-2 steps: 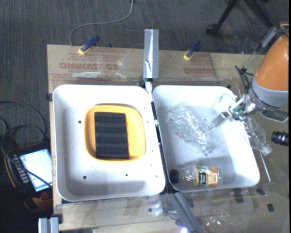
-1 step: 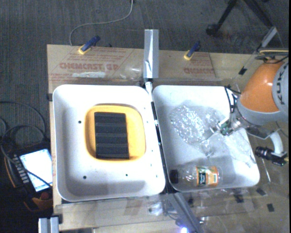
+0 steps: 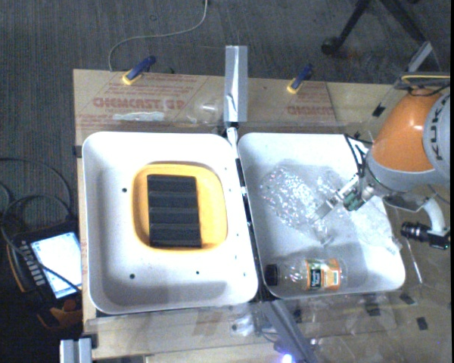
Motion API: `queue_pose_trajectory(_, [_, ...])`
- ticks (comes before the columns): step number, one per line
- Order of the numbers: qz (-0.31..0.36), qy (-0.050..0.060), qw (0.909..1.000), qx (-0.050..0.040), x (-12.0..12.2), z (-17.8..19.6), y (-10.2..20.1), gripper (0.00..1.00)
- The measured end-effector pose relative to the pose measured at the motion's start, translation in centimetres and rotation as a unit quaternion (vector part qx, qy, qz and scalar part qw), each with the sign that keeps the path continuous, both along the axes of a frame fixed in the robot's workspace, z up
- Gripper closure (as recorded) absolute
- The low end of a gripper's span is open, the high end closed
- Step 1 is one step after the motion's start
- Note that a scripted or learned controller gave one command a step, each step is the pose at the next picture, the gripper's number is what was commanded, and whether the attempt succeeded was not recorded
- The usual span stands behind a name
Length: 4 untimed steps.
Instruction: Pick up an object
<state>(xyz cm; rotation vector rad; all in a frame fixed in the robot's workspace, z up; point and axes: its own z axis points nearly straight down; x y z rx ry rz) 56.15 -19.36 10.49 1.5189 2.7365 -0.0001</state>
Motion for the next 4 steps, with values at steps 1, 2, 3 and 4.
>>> queue_pose_trajectory(1, [-0.12, 0.0, 0.9927, 0.0059, 9.3, -0.7, -2.6, 0.0])
queue_pose_trajectory(2, [-0.061, 0.004, 0.9981, -0.0051, 10.4, -0.7, 0.4, 0.0])
queue_pose_trajectory(3, [-0.061, 0.005, 0.9981, -0.0067, 10.3, 0.3, 0.4, 1.0])
queue_pose_trajectory(4, [-0.071, 0.004, 0.9975, 0.0023, 10.7, 7.2, 6.8, 1.0])
